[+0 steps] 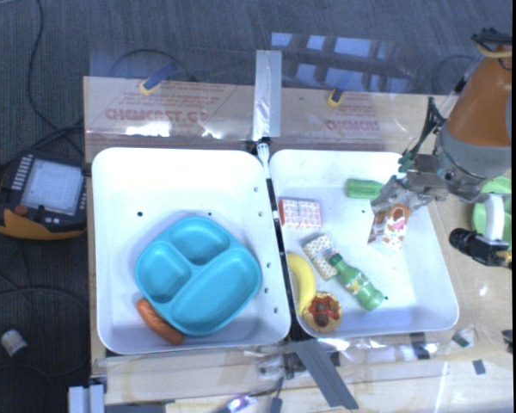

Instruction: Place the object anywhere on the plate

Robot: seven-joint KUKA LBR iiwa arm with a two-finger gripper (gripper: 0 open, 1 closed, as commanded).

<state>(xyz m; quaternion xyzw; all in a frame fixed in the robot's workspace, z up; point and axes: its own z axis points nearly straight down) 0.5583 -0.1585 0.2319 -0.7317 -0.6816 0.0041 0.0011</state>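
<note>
The blue divided plate (198,274) lies in the left bin (120,179), tilted toward the front. My gripper (402,198) hangs over the right bin (430,299), near its far right side. Directly under it, and touching or nearly touching it, is a small white and orange carton (390,228), standing slightly tilted. The gripper body hides the carton's top, so I cannot see whether the carton is gripped.
The right bin also holds a green cylinder (362,188), a pink box (298,212), a banana (302,280), a green bottle (353,280) and a red fruit piece (324,311). An orange sausage (159,321) lies by the plate's front left edge. The divider (275,231) separates the bins.
</note>
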